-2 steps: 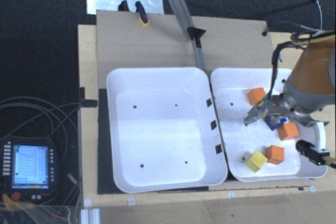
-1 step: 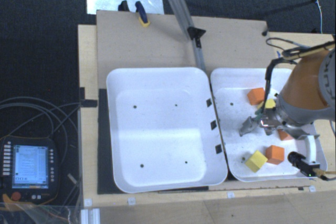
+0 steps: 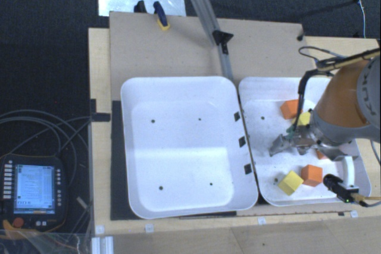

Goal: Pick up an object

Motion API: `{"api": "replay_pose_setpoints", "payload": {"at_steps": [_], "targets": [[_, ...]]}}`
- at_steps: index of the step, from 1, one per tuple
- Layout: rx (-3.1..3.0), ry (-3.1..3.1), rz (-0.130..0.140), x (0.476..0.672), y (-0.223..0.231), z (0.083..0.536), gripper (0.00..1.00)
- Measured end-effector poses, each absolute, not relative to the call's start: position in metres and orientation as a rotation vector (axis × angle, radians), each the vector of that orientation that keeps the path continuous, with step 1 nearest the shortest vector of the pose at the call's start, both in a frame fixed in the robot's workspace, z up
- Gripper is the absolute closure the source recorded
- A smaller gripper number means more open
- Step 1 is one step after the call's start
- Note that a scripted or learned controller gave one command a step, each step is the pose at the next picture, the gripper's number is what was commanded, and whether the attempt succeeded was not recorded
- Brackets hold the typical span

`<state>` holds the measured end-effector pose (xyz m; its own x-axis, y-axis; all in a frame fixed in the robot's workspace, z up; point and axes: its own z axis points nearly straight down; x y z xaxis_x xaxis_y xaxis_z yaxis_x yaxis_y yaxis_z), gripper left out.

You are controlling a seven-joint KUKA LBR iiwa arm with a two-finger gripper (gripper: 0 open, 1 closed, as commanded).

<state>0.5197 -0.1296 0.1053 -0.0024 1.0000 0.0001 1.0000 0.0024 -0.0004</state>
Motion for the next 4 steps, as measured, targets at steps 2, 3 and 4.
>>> {"api": "replay_pose_setpoints", "payload": {"at_steps": [2,3,4], "targets": [[-2.220,-2.233,-0.007,0.528,-0.123,0.177,1.00],[-2.221,-2.233,-0.007,0.535,-0.130,0.238,1.00],[-2.219,-2.233,-0.007,0.536,-0.123,0.284,1.00]]}}
